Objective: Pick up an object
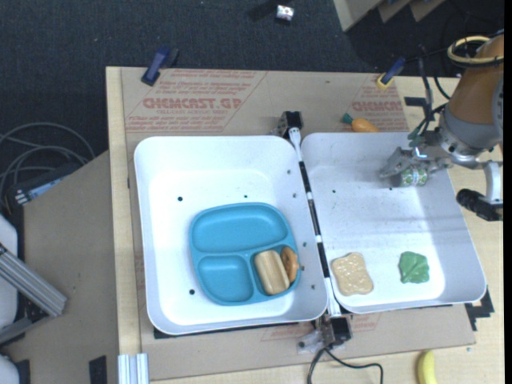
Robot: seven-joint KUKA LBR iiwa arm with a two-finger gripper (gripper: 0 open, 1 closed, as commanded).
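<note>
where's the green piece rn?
The green piece lies in the right bin, near its front right corner, just right of the tan cracker-like item.

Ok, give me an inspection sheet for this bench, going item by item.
Surface: brown board bearing two white bins side by side, left bin and right bin.
Job's things: blue divided tray in the left bin, with a tan bread-like piece in its lower right compartment; beige piece and green piece in the right bin.
Clutter: small orange item on the board; yellow item at the bottom edge.
Grippers: gripper low over the right bin's upper part.
Cables: loops on the floor at left.
Surroundings: dark carpet.
</note>
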